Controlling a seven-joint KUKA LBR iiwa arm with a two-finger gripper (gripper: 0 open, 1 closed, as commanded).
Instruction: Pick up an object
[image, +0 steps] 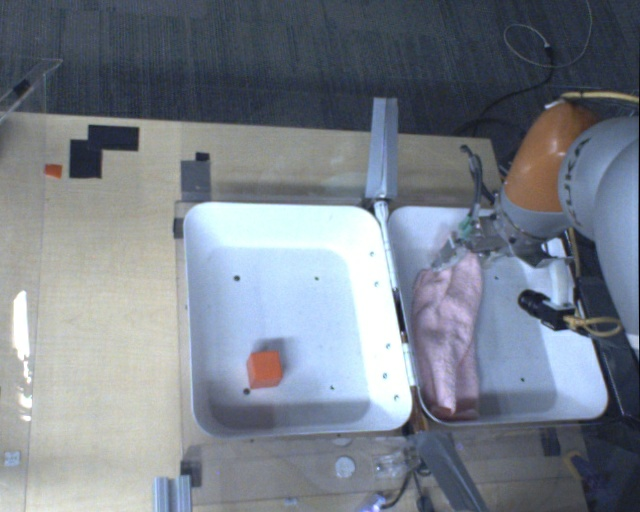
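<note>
While the grey arm (590, 170) bends in from three o'clock, its gripper (468, 238) meets a limp pink towel's (448, 325) top; grip undiscernible.

Robot lab: bench (100, 330), white bins (215, 250)

The gripper (470, 238) sits at the top end of the pink cloth (449, 330), but its fingers are too small and too tangled with cable and bracket to make out. Whether the cloth's upper tip lies between them or only just below them cannot be told. The arm (585, 170) behind the gripper is cut off by the frame's right side, so its grey body and orange band show only in part. The cloth's lower end, farthest from the gripper, merges into shadow against the right bin (570, 385) wall.
</note>
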